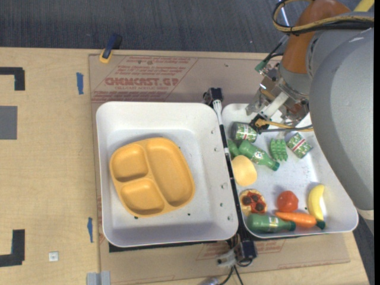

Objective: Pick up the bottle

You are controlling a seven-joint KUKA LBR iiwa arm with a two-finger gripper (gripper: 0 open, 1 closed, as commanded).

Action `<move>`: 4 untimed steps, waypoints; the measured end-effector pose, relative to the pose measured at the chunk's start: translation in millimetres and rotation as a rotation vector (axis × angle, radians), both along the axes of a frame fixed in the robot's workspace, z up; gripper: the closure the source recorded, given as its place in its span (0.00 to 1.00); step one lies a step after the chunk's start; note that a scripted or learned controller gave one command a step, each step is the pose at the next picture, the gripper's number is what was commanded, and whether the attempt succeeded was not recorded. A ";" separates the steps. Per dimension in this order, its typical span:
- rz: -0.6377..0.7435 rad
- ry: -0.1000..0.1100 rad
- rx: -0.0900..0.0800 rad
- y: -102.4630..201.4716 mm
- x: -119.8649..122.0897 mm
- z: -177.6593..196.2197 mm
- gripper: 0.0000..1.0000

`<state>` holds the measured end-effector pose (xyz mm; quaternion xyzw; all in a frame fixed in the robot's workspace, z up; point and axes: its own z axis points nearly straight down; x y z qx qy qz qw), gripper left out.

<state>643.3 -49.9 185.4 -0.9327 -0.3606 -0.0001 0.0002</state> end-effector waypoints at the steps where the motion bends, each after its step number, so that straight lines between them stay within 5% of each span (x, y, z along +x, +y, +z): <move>1: 0.002 0.003 0.000 0.6 -0.1 9.6 1.00; 2: 0.204 0.004 0.001 -49.3 -50.1 -46.7 1.00; 3: 0.104 -0.001 -0.001 -48.6 -77.7 -80.6 1.00; 4: 0.416 -0.013 -0.007 -46.0 -118.3 -96.4 1.00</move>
